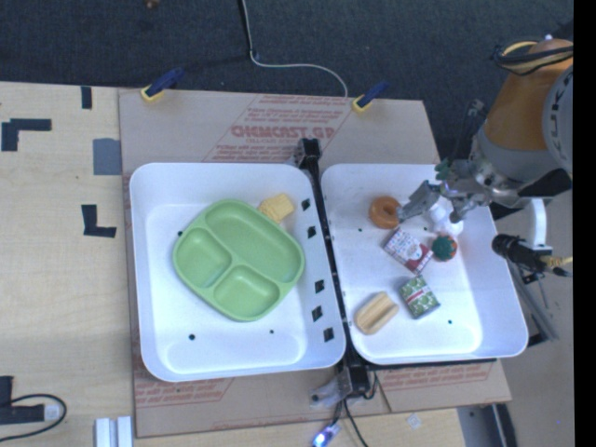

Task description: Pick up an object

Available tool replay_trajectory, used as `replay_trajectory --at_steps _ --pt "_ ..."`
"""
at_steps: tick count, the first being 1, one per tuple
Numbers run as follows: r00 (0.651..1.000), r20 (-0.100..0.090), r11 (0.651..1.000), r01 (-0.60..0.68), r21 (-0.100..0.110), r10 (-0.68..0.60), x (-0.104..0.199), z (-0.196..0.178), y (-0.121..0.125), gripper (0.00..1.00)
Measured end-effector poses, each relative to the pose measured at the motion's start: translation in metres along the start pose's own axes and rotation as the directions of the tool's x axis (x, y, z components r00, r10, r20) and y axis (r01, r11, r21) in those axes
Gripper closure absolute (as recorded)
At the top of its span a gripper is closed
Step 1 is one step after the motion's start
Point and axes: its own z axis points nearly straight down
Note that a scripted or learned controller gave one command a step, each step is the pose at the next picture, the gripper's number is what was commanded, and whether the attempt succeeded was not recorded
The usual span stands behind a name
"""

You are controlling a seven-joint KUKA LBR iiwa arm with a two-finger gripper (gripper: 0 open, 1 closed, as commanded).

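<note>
The donut [383, 212] lies near the back of the right bin [466, 338], just left of the gripper [430, 203], whose jaws stand spread and empty above the floor there. A good try would centre the fingers over one piece and drop straight. The red packet [407, 248], ball [444, 247], green box [420, 297] and bread roll [375, 312] crowd close by; the green tray [238, 259] and yellow block [276, 208] sit in the left bin [158, 343].

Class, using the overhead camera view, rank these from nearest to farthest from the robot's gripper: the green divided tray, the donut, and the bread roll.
Measured from the gripper:
1. Donut, right bin, just to the gripper's left in the view.
2. Bread roll, right bin, near its front edge.
3. Green divided tray, left bin.
</note>
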Motion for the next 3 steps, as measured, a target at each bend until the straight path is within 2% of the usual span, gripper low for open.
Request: replay_trajectory --at_steps 1,2,3 --pt "1.0 0.0 1.0 -0.004 0.005 0.004 -0.03 0.118 -0.037 0.0" --pt "1.0 0.001 1.0 0.005 -0.003 -0.005 0.027 0.111 -0.001 0.0" --pt "1.0 0.001 1.0 0.004 -0.007 -0.004 0.043 0.111 0.074 0.0"
